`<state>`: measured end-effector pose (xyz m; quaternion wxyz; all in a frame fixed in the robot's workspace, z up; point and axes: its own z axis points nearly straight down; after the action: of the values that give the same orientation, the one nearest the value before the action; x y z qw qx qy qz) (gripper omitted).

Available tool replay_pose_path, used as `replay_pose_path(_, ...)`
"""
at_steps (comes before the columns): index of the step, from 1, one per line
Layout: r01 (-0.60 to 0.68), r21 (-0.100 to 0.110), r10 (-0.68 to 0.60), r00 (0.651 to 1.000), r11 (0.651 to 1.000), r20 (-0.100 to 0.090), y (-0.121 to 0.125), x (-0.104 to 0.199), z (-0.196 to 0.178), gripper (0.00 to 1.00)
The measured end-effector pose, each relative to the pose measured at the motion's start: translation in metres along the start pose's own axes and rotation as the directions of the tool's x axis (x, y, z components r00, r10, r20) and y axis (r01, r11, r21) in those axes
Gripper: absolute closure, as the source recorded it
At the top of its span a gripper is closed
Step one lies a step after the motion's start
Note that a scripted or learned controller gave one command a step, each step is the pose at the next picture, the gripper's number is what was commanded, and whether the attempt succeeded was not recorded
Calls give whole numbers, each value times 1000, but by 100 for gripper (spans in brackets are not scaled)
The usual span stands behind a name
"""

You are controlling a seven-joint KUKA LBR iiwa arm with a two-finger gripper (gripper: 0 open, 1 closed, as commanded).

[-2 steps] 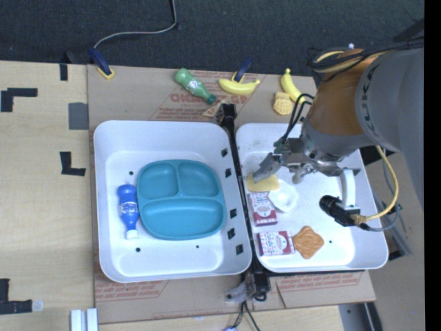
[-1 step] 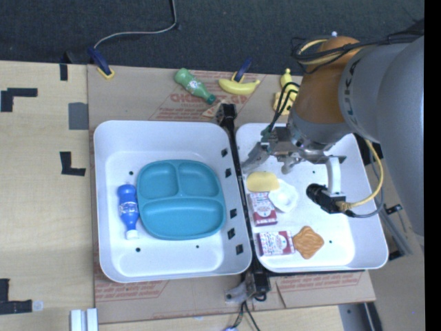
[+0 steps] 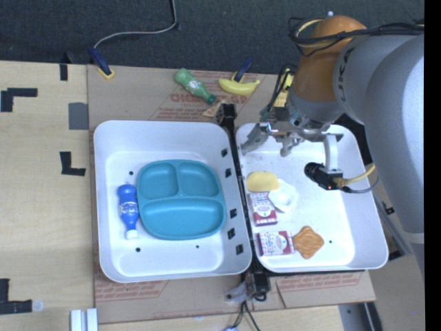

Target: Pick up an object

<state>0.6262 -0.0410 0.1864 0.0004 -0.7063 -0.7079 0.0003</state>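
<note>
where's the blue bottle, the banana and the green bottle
blue bottle (image 3: 127, 211), camera view, middle of its body, left bin
banana (image 3: 238, 85), camera view, middle of its curve, on the cardboard behind the bins
green bottle (image 3: 193, 86), camera view, middle of its body, left of the banana

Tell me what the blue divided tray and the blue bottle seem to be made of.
Blue divided tray: probably moulded plastic, uniform matte colour with soft rounded compartment edges. Blue bottle: likely glossy plastic, with a highlight on its body and a white cap; too small to be sure.
</note>
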Motion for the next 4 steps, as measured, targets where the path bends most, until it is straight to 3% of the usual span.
replay_pose_path(1, -2, 0, 2, 1000, 1000, 1, -57, -11, 3, 0)
replay_pose_path(3, -1, 1, 1, 1000, 1000, 1, -55, -8, 2, 0)
replay_pose_path(4, -2, -5, 3, 1000, 1000, 2, -39, -60, 99, 0)
